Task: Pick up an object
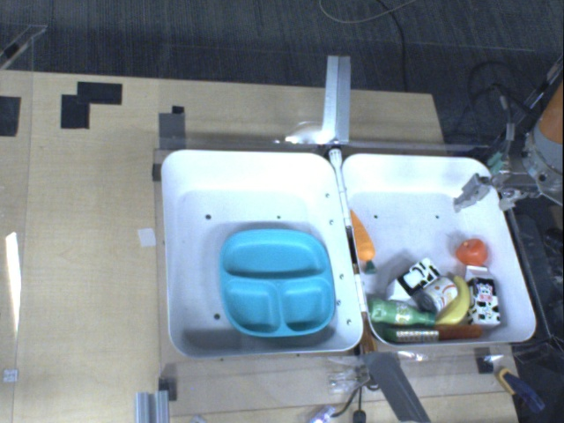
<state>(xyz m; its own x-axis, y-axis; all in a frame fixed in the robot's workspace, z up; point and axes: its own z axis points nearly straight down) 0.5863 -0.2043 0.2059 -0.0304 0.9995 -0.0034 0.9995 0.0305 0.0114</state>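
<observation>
Grey gripper (483, 189) hangs over the right bin (414, 183); we cannot tell its state. We judge nothing picked; the tomato (472, 251) lies untouched.

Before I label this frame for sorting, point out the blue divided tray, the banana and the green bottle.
blue divided tray (278, 280): camera view, middle ridge of the tray.
banana (457, 302): camera view, middle of its curve.
green bottle (401, 312): camera view, bottle's body.

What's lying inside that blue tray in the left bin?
The blue tray has three compartments, all bare blue plastic with nothing in them. It lies flat in the left bin; whatever is beneath the tray is covered by it.
</observation>
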